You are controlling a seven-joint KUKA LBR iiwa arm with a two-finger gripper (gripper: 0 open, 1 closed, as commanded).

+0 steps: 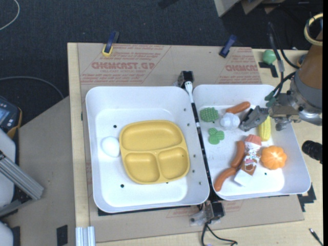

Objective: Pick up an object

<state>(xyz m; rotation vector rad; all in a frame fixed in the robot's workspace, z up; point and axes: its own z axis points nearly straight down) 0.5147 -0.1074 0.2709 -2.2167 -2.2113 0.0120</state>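
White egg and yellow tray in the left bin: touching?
Touching. Camera view shows the white egg against the left rim of the yellow tray, no gap visible.

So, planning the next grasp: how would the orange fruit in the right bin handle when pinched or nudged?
The orange fruit looks round, so a nudge would probably roll it. Its smooth, plastic-looking skin may slip from a pinch. It sits close to the carton, which could crowd the tool.

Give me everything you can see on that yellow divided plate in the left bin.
The yellow plate looks like matte plastic, with rounded corners and three compartments: one wide at the far side, two smaller at the near side. It lies flat and slightly rotated in the middle of the left bin. A white egg-like object sits against its left rim.
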